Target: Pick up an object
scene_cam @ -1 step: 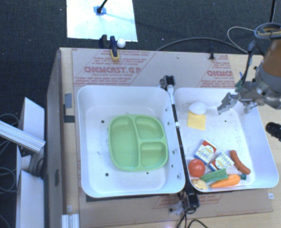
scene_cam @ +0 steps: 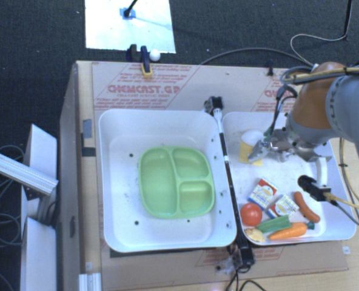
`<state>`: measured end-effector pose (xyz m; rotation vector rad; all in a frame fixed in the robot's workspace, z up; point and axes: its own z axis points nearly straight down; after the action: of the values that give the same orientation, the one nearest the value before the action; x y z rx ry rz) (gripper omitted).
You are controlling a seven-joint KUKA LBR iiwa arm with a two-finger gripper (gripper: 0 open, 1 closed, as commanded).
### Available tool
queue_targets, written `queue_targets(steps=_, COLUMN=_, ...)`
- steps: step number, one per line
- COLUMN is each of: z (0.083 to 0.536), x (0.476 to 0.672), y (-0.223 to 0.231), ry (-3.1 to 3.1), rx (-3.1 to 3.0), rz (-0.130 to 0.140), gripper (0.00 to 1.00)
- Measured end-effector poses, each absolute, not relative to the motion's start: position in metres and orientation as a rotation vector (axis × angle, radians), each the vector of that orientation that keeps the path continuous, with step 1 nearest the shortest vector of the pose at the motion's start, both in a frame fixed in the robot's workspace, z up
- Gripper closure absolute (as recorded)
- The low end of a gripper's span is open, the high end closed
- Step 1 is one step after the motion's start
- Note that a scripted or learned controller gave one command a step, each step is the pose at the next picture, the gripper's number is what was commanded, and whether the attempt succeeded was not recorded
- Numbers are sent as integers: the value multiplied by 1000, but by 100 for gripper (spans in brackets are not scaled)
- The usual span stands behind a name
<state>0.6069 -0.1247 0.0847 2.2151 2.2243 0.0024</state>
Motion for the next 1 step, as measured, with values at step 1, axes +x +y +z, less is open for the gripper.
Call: queue_targets(steps=1, z=85, x=670, y=-103, ry=2225, rx=2214, rz=4, gripper=0)
